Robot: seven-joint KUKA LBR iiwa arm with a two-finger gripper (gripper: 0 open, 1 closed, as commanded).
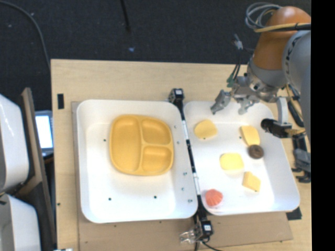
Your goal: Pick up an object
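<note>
The right bin (277, 192) holds several small things: a yellow lump (205, 129) at its upper left, a yellow block (250, 135), a brown round piece (255, 151), a pale yellow piece (231, 161), a small yellow wedge (251, 181) and a pink-red object (213, 197) near the front left corner. My gripper (232, 104) hovers over the bin's far edge, above and right of the yellow lump. Its two fingers (218, 104) are spread apart with nothing between them.
The left bin (94, 192) carries a yellow divided plate (141, 144). A black clamp (177, 94) sits at the far end of the divider between the bins. A black part (276, 127) sticks in over the right bin's right side.
</note>
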